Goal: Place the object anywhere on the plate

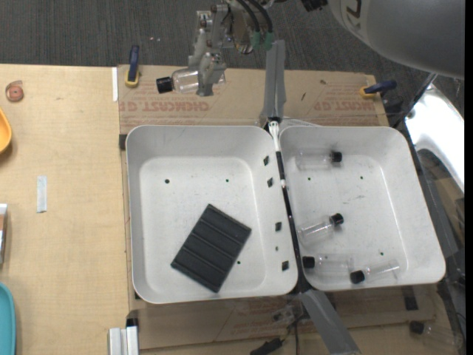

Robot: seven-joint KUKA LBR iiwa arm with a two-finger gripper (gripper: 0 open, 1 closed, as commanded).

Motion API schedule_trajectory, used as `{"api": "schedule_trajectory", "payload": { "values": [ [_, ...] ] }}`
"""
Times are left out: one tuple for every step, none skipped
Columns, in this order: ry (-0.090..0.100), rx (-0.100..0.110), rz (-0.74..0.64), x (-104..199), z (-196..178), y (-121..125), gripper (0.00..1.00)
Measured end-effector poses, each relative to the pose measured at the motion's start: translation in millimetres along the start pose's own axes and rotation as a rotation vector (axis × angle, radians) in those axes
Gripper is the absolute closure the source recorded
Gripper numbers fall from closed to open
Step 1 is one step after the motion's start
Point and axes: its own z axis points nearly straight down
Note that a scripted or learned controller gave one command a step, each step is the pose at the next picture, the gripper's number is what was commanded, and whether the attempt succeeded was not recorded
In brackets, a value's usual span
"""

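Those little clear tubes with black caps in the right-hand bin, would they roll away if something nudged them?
Probably. Each clear tube lies on its side on the smooth bin floor and looks round, so a sideways nudge would likely roll it. They look small and see-through, so likely light. The black cap seems slightly wider, which might curve the roll.

Our desk and what rests on it

We see a tan desk [66, 161] carrying two white bins side by side, the left bin [137, 198] touching the right bin [414, 198] along a hinged middle seam. Under and behind them lies a sheet of cardboard [236, 103] with red lettering, held at its far corners by a blue-and-yellow clamp [133, 66] and a second clamp [375, 89]. Well to the left we find a small pale strip [41, 194], a round pinkish disc [14, 92] near the far edge, an orange dish [4, 135] at the left border, and a teal edge [6, 324] near the front corner.
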Motion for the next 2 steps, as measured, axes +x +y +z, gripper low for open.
{"api": "schedule_trajectory", "payload": {
  "values": [
    [-0.003,-0.001,-0.411,-16.7,-4.2,-0.8,1.00],
    [-0.005,-0.002,-1.184,-16.5,-4.9,-0.6,1.00]
  ]
}}
